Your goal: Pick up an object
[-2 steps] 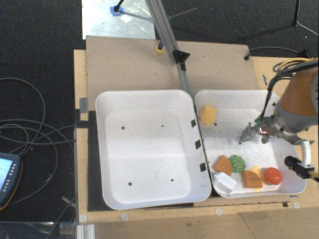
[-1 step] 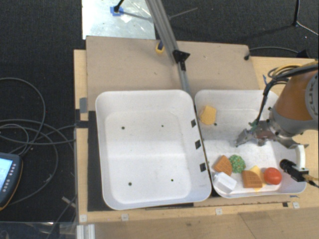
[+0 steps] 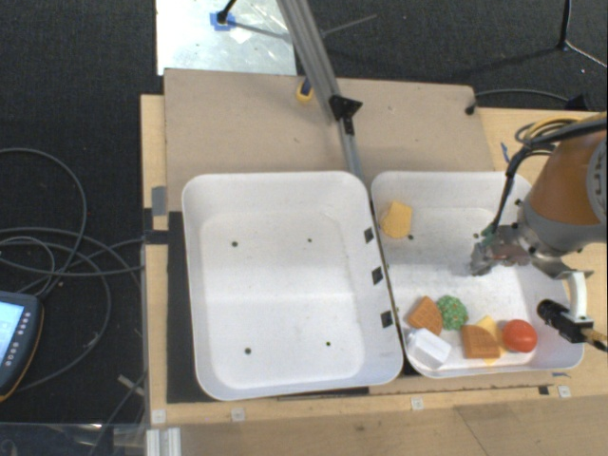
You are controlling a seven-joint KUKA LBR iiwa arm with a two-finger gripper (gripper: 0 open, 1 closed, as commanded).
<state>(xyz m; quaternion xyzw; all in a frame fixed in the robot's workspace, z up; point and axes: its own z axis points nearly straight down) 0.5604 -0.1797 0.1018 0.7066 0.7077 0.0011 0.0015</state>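
Observation:
In the right bin (image 3: 446,190) lie several small objects. A yellow block (image 3: 397,219) rests near the bin's upper left. Along the front wall sit an orange wedge (image 3: 426,315), a green lumpy piece (image 3: 452,312), a white block (image 3: 428,349), an orange-brown block (image 3: 481,342) with a small yellow piece (image 3: 487,325) behind it, and a red ball (image 3: 519,334). My gripper (image 3: 486,256) hangs over the bin's right-middle floor, above bare white floor and apart from all the objects. Nothing shows between its fingers.
The left bin (image 3: 285,283) stands beside the right one, with black clips on the shared wall (image 3: 377,275). A grey pole (image 3: 313,50) slants down from the top to the bins' back edge. Cables run at the right rear (image 3: 532,131).

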